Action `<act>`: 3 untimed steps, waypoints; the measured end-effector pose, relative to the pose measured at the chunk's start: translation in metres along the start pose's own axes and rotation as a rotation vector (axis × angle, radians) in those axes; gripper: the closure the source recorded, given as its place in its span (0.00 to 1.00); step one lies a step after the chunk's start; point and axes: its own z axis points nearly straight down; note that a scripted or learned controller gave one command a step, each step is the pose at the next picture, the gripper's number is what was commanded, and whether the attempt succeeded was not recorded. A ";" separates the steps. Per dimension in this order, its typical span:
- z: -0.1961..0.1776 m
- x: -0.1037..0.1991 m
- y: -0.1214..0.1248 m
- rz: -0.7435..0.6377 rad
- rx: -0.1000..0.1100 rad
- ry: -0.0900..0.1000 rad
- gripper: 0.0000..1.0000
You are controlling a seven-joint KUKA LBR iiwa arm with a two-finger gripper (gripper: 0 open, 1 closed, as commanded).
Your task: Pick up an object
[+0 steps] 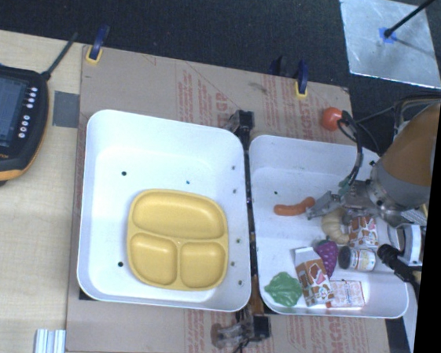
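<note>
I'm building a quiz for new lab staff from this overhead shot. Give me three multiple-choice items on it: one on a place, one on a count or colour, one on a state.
1. Where does the yellow tray lie?
A. left bin
B. right bin
C. on the tablet

2. How many compartments does the tray have?
A. two
B. three
C. five

3. How does the hot dog lie?
A. stacked on the tray
B. flat on the bin floor
C. outside the bins

Answers: 1 A, it sits on the left bin floor; 2 B, one wide section above two smaller ones; 3 B, it rests flat in the right bin, left of the gripper.
</note>
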 end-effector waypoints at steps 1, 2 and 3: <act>0.000 0.019 -0.058 0.006 -0.007 -0.025 0.00; -0.010 0.017 -0.058 0.003 -0.006 -0.029 1.00; -0.135 0.077 -0.073 0.006 -0.013 -0.029 1.00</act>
